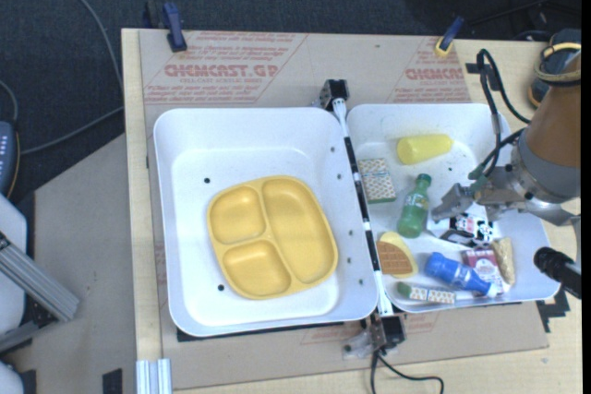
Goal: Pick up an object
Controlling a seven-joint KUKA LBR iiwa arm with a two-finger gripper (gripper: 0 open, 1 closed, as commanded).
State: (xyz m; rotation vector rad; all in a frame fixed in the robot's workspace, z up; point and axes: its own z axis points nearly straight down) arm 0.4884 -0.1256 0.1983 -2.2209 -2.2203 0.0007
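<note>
My gripper [451, 203] hangs over the middle of the right bin [462, 117], reaching in from the right under the grey wrist with its orange band. It is open, with nothing between its fingers. Just to its left lies a green bottle [415, 206], close to the gripper but apart from it. A small black-and-white item [472, 225] sits right below the gripper. Behind them rests a yellow oblong object [424, 147]. Near the bin's front lie a blue bottle [452, 271], a red-and-white packet [481, 261] and a tan bar [504, 259].
The left bin [175, 152] holds a yellow three-part plate [271, 235]. In the right bin there are also a checkered box [376, 179] by the divider, an orange wedge [395, 256] and a white strip [430, 294] at the front edge. Cables trail behind the wrist.
</note>
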